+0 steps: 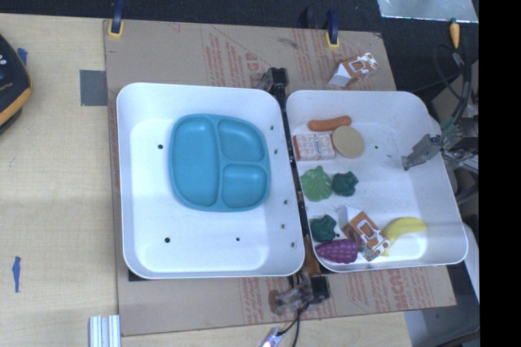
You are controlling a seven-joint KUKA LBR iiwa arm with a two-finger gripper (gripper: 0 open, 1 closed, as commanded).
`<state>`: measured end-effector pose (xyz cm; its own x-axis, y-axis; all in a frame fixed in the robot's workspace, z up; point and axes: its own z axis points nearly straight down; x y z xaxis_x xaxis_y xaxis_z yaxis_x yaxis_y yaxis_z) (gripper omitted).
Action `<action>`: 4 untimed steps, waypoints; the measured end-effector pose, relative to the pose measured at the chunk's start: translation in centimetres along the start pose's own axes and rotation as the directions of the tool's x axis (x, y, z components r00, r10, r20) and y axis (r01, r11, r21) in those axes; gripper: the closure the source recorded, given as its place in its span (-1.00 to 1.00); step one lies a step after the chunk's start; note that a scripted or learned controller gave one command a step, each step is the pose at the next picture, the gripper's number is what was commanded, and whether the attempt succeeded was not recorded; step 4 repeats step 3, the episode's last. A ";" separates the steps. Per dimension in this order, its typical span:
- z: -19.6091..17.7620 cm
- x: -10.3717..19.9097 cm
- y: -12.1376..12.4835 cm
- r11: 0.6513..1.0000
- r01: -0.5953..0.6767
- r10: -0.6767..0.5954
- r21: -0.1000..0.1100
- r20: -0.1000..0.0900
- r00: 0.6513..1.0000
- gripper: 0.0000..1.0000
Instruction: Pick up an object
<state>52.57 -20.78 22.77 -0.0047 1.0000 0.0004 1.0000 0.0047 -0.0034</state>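
Camera view: gripper sits low over right bin's right edge; finger state cannot be told. Nothing visibly between fingers. Left of it lie cookie and sausage; banana nearer camera. Blue tray far left.

Gripper low at view's right edge — arm mostly out of frame.

Grey metal pincer, angular.
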 end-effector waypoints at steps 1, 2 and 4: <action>5.8 6.6 4.4 1.000 0.001 -0.001 0.001 0.000 1.000 -1.00; 13.6 10.5 3.2 1.000 0.001 -0.001 0.000 0.001 1.000 -1.00; 12.6 10.4 3.2 1.000 0.004 -0.004 0.002 0.002 1.000 1.00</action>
